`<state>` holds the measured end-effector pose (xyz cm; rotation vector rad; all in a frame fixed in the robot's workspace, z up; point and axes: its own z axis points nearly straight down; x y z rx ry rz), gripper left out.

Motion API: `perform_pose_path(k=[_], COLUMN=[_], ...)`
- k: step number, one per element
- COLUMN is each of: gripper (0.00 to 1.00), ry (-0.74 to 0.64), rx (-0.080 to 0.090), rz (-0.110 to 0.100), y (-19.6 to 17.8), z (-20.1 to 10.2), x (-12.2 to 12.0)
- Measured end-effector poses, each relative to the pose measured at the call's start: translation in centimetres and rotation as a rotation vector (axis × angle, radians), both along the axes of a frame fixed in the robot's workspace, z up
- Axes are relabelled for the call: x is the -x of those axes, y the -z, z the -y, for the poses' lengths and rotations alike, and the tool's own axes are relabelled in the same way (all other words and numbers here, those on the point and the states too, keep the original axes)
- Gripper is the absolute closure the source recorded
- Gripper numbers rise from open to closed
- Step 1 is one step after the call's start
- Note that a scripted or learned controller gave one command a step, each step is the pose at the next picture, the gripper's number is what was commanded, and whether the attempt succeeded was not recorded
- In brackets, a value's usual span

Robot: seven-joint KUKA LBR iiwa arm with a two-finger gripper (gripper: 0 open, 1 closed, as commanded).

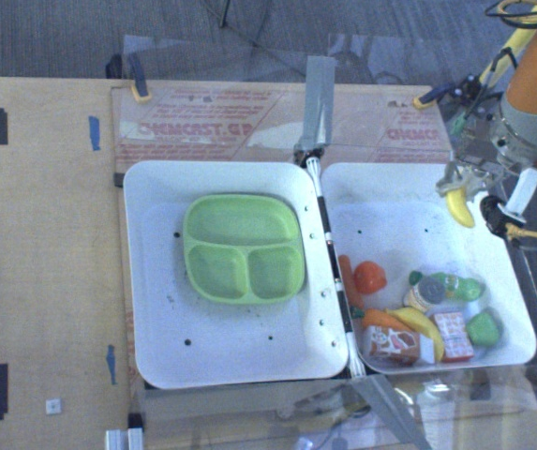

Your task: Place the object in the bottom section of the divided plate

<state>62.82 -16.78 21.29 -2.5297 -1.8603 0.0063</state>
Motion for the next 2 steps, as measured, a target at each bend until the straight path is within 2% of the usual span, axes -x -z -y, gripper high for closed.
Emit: perform_pose_path(k=[1, 2], gripper=[1.00, 1.00], ry=[-0.146, -0.112], rx=[-0.003, -0.002], rz=[-0.001, 0.002], y=[2.9, 2.9], z=[-10.1, -18.3], x=[0.7, -0.6])
